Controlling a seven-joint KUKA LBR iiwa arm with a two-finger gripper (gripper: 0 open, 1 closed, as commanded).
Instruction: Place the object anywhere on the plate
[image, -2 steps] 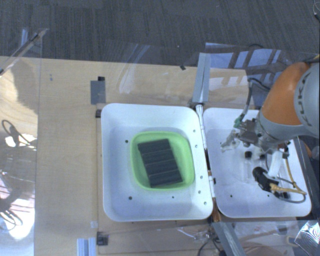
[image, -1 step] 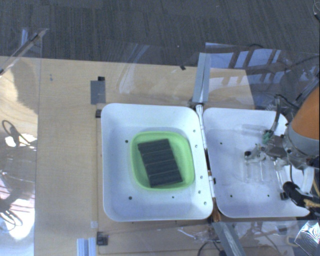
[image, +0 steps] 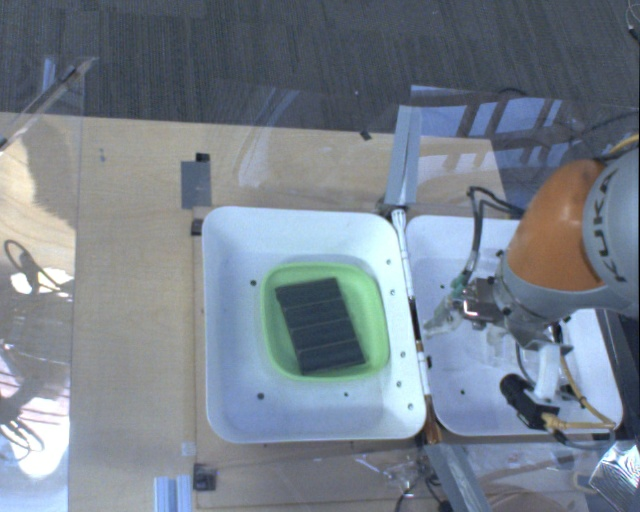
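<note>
Your two-finger gripper hangs over the white shallow bin that sits just right of the green square plastic plate, w/ the grey arm and its orange band bulking above it from the right. From this angle you can't tell whether the gripper is spread or closed; the wrist hardware blocks it, and nothing is visibly pinched in it.

The task obj, a dark grey ridged rectangular slab, lies flat on the green plate, approx in its middle, long side running at a slight diagonal. So it's well apart from the gripper, on the far side of the rim where the two bins meet.

The plate itself rests inside the other white shallow bin, roughly centred in it. Right of the plate, below the gripper, you see a black cylindrical part w/ a yellow cable. Both bins sit on the pale wooden bench, which stretches left of the plate.
</note>
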